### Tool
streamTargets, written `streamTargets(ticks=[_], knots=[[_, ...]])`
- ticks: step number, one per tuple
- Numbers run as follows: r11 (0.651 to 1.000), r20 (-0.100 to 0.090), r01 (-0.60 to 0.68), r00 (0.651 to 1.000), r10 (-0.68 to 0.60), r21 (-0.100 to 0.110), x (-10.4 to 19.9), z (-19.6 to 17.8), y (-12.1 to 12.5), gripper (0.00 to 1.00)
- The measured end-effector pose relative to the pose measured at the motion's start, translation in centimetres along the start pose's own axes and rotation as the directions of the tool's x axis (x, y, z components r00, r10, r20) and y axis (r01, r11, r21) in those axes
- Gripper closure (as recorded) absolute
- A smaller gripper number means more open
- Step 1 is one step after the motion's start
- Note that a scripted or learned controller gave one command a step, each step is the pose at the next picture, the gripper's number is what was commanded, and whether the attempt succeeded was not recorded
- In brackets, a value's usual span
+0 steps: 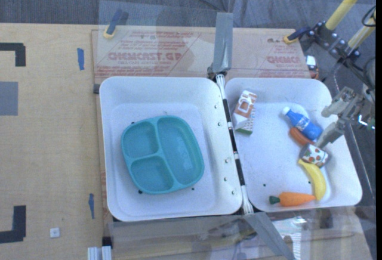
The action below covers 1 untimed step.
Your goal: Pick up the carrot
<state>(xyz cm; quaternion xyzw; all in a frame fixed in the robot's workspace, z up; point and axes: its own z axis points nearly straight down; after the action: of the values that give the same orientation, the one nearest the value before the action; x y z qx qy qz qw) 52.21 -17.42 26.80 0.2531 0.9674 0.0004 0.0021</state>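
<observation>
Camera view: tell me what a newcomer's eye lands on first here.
The teal divided plate stands out most, lying alone in the left bin. Next comes the clutter along the right bin's far side: a blue bottle, a yellow banana and the orange carrot near the front edge. The gripper hangs at that bin's right rim, above the bottle.

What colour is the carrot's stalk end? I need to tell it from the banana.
Green, on an orange carrot, clearest in the camera view.
</observation>
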Motion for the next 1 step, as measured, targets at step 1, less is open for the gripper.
streamTargets(ticks=[1], knots=[[0.835, 0.006, 0.550, 0.835, -0.550, 0.001, -1.76, -6.04, 0.15, 0.00]])
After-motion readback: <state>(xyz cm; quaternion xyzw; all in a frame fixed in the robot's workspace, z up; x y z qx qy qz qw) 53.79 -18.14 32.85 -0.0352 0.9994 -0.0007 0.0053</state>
